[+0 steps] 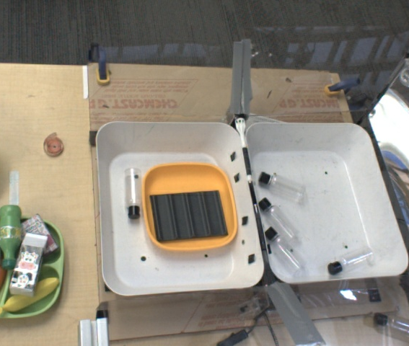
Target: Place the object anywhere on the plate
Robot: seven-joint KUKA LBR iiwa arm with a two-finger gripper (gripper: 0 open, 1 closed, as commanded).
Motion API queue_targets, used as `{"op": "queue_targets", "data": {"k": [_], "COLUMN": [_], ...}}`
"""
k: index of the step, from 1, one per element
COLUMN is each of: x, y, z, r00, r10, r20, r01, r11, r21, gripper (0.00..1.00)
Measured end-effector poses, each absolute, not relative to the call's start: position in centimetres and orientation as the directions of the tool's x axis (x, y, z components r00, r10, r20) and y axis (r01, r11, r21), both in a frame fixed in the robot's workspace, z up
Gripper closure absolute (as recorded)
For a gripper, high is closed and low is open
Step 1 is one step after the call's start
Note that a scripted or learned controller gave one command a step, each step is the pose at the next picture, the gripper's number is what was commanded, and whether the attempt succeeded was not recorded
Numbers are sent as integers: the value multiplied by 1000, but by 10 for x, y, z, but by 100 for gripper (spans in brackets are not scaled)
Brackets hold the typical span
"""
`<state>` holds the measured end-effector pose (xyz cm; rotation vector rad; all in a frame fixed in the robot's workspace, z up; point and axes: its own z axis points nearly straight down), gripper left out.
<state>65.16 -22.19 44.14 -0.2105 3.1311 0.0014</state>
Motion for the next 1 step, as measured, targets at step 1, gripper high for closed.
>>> {"op": "queue_targets", "data": {"k": [1], "x": [660], "y": [-222], "z": [442], "r00": [-913], "r10": [-408], "r20": [-5], "r01": [-408], "r11": [913], "r21": [-1], "gripper": [100]}}
